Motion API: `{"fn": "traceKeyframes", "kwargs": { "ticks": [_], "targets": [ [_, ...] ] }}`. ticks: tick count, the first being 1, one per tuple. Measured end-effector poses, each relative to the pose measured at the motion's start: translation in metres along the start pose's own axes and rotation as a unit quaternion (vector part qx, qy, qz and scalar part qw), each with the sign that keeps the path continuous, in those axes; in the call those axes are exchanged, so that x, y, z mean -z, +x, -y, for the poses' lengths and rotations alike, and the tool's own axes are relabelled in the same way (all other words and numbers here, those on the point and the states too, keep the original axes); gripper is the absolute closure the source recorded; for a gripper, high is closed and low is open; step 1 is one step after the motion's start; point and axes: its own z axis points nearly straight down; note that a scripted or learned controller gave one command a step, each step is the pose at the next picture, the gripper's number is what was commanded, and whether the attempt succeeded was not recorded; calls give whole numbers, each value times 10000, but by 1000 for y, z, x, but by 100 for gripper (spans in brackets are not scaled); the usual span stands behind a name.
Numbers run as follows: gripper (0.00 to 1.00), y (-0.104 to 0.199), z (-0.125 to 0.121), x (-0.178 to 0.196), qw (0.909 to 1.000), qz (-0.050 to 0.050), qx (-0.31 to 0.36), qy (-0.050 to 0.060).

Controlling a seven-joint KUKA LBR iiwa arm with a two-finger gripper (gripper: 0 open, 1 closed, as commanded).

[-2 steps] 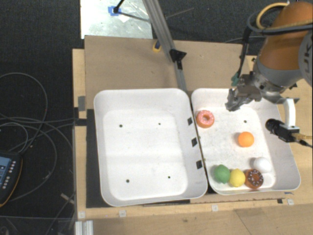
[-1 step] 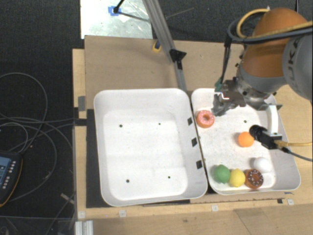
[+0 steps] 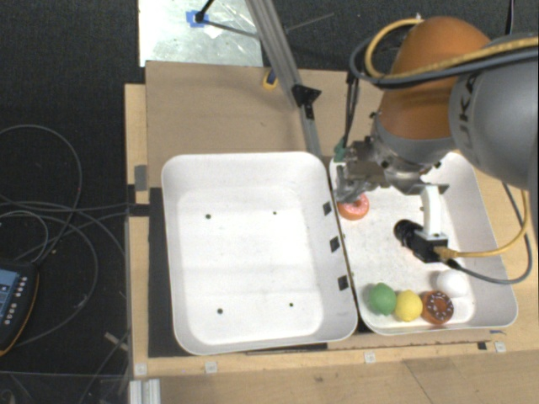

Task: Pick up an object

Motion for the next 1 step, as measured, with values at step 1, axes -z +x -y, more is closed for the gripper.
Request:
{"fn": "traceKeyframes", "kwargs": {
  "ticks": [1],
  "targets": [
    [100, 58, 7, -16, 10000, -1, 2, 10]
  ]
}}
